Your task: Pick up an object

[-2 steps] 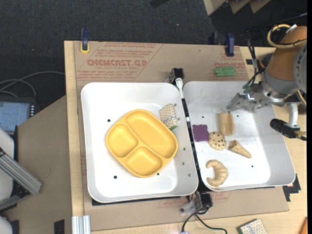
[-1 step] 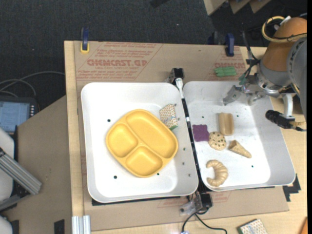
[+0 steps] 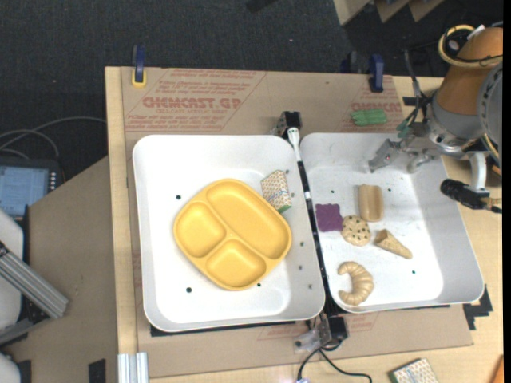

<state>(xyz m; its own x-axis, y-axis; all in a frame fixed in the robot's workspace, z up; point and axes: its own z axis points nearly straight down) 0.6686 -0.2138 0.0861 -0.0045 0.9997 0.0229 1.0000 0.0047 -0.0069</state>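
Observation:
The right bin (image 3: 447, 254) holds several toy foods: a tan block (image 3: 369, 202), a purple piece (image 3: 327, 216), a chocolate-chip cookie (image 3: 356, 230), a cone-shaped wedge (image 3: 393, 243) and a croissant (image 3: 356, 282). In the left bin (image 3: 152, 214) lies a yellow divided plate (image 3: 230, 233), with a patterned packet (image 3: 275, 188) at its upper right edge. My gripper (image 3: 397, 152) hovers over the right bin's far edge, above and to the right of the tan block, apart from every object. Nothing is between its fingers.
The grey arm with its orange band (image 3: 471, 70) comes in from the upper right. A green item (image 3: 370, 117) lies on the cardboard behind the right bin. Clamps (image 3: 140, 68) hold the board's far edge. A black divider (image 3: 307, 206) runs between the bins.

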